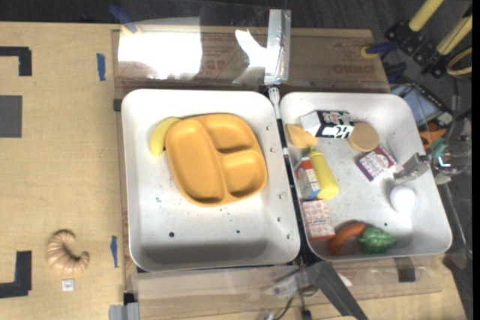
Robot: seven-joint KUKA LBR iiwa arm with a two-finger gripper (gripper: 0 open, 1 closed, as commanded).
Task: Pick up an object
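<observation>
My gripper (414, 166) shows as a small grey metal part at the right rim of the right bin (431, 228), just above a white egg (403, 198) and right of a purple packet (375, 161). I see nothing held in it. The same bin holds a yellow bottle (324, 173), a black-and-white carton (330, 124), a tan round disc (364, 137), an orange wedge (300, 136), a red-and-white box (318, 218), an orange-red vegetable (346, 234) and a green one (376, 239).
The left bin (150, 236) holds an orange divided plate (217, 157) with a banana (157, 136) tucked at its left edge. A croissant (67, 251) lies on the bench at the lower left. Clear plastic sheeting (202, 49) stands behind the bins.
</observation>
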